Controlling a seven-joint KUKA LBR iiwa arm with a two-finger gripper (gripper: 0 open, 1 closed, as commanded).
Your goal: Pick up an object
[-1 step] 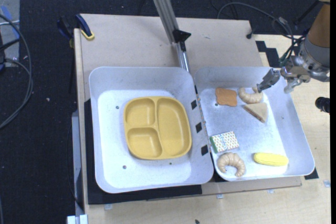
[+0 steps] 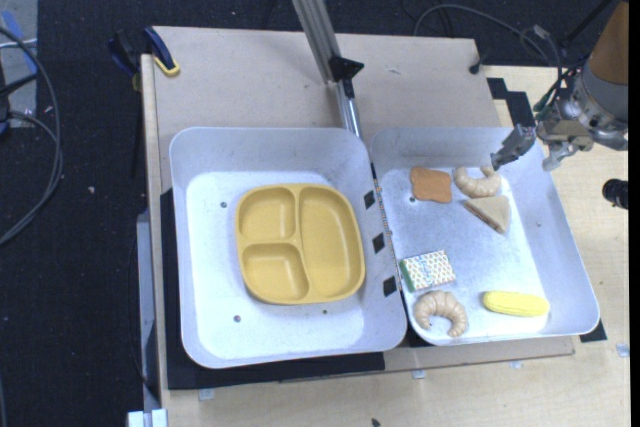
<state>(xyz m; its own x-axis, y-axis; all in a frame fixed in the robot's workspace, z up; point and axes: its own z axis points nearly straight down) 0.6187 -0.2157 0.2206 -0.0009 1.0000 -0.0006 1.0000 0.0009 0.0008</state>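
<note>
The right bin [image 2: 560,235] holds several toy foods: a brown toast slice [image 2: 431,184], a pale curled pastry [image 2: 478,182], a tan sandwich wedge [image 2: 490,212], a green-and-white packet [image 2: 428,269], a second curled pastry [image 2: 442,311] and a yellow corn-like piece [image 2: 515,303]. My gripper [image 2: 527,156] hangs over the bin's far right part, just right of the first curled pastry. Its fingers are spread open with nothing between them; the left fingertip [image 2: 500,158] is close above that pastry.
The left bin [image 2: 200,215] carries a yellow three-compartment plate [image 2: 300,243]. A slanted metal pole [image 2: 315,10] rises from the gap between the bins at the back. The grey arm [image 2: 610,65] comes in from the right edge.
</note>
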